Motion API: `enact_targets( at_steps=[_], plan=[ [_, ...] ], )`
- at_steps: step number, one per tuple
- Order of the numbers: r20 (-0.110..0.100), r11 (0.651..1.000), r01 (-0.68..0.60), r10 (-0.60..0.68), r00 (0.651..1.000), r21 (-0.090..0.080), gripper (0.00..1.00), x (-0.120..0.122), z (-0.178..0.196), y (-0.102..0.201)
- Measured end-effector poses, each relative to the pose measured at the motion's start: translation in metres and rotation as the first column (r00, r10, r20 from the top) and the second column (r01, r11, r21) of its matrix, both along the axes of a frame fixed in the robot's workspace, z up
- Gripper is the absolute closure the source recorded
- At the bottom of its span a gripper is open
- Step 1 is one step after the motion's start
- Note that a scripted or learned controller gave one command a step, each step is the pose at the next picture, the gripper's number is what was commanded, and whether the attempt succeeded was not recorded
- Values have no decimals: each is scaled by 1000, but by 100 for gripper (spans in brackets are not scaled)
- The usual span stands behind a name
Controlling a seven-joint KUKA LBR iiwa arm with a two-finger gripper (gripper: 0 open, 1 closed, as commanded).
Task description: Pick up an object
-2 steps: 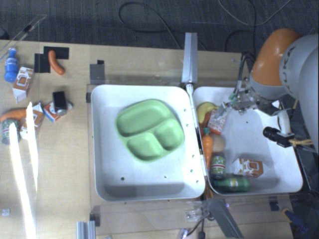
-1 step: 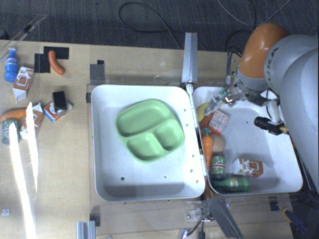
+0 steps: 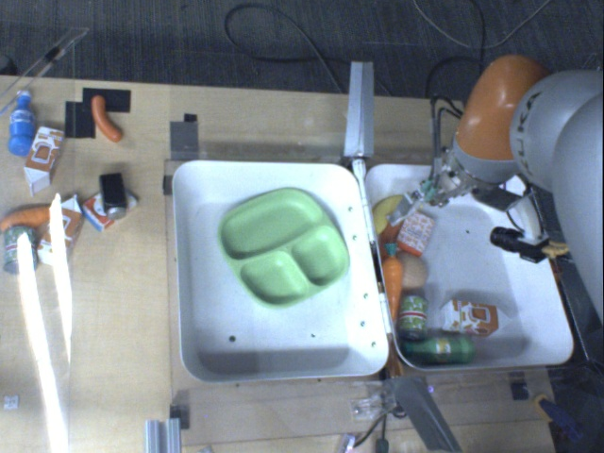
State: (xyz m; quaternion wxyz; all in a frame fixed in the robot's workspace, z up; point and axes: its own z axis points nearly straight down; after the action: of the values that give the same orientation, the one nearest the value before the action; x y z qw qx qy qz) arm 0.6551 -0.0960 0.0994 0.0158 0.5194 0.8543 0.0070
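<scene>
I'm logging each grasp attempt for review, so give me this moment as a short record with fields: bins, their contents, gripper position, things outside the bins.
left bin: holds a green divided tray
right bin: carrot, small can, green bottle, small carton, red-and-white packet, all along its left and lower side
gripper: at the right bin's upper left corner, just above the packet; grasp not discernible
bench left of bins: toy sausage, blue bottle, several small cartons
</scene>
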Motion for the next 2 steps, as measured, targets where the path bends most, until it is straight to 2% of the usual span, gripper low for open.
enact_targets(
  at_steps=[1,2],
  plan=[
    [-5,994,-111,111,994,-3,0,-4,-2,-19],
    [-2,980,-198,198,980,-3,0,-11,-1,-26]
  ],
)
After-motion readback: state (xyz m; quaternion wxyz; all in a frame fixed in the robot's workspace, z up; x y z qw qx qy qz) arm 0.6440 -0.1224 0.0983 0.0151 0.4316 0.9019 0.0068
